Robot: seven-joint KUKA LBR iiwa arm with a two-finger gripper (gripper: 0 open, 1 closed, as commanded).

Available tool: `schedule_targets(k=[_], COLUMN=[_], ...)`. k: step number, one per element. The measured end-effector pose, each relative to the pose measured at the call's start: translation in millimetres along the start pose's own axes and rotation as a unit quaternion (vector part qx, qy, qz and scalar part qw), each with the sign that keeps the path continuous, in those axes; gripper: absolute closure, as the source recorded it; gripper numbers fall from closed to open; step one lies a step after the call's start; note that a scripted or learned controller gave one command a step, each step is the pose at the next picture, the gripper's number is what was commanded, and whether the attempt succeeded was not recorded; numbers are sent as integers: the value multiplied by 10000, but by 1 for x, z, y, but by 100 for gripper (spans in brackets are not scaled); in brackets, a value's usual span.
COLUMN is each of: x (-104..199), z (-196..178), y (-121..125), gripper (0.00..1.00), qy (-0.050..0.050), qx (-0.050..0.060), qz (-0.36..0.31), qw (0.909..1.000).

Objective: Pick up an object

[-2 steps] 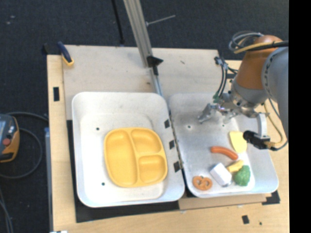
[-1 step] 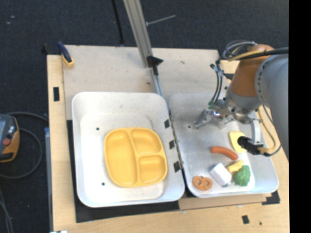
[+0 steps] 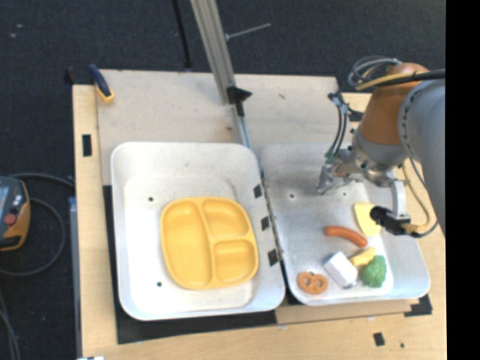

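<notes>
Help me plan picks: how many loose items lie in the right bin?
5, clustered at its near end: sausage, pretzel, white block, broccoli, yellow piece. Arm may hide others.

The light was even and fairly bright over the bench [image 3: 172, 111], with the dark floor [image 3: 75, 21] around it falling almost to black. Both white bins [image 3: 135, 171] were close to washed out, their surfaces pale and nearly textureless. Shadows were soft and short, lying thin under the bin rims. The whole picture was slightly soft and grainy, and small toys in the right bin [image 3: 300, 178] had fuzzy outlines
</notes>
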State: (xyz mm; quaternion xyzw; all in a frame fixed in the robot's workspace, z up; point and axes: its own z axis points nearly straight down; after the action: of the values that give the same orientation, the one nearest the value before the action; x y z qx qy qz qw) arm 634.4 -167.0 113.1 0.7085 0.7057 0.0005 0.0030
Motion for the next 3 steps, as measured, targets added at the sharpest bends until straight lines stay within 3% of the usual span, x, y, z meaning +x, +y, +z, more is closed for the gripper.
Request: schedule_targets(k=[2,3], x=[-6,-8], z=[-90,-118], y=[-1,0], gripper=[100,100], qy=[5,9], qx=[-6,4], qz=[8,-8], qw=[10000,10000])
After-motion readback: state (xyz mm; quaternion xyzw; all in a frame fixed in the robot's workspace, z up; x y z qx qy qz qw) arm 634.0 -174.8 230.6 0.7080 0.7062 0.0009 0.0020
